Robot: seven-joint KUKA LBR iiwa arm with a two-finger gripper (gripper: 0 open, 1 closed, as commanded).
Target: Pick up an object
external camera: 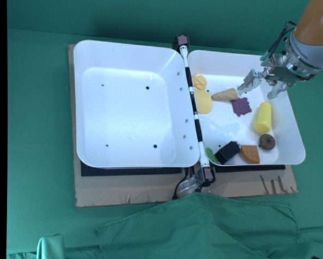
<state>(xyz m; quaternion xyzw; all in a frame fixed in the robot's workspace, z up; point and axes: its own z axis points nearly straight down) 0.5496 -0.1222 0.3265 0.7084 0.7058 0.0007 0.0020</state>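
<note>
The grey arm with its orange band reached in from the right, and its two-fingered metal hand (261,87) hung over the upper part of the right shallow white plastic bin (291,120). Its fingers (248,82) were spread apart with nothing between them, one pointing toward the bin's middle and the other toward its right wall.

Just below and left of the hand lay a tan cone-shaped toy (224,95), its point aimed at the divider. Beside it, slightly lower and to the right, sat a flat purple piece shaped like a grape bunch (241,107). A yellow cylinder like a corn cob (262,117) stood further right, with a small brown ring-shaped doughnut toy (267,142) just beneath it. Near the bin's front wall were an orange waffle-textured wedge (250,154), a black block (227,152) and a small green piece (210,155) tucked against the corner. Against the left wall rested a pale yellow rounded lump (203,102) and, above it, a smaller yellow-orange crinkled piece (199,81).

The left shallow white bin (91,58) sat alongside, both on a brown cardboard sheet (123,198) over the green-draped surface (37,144).
</note>
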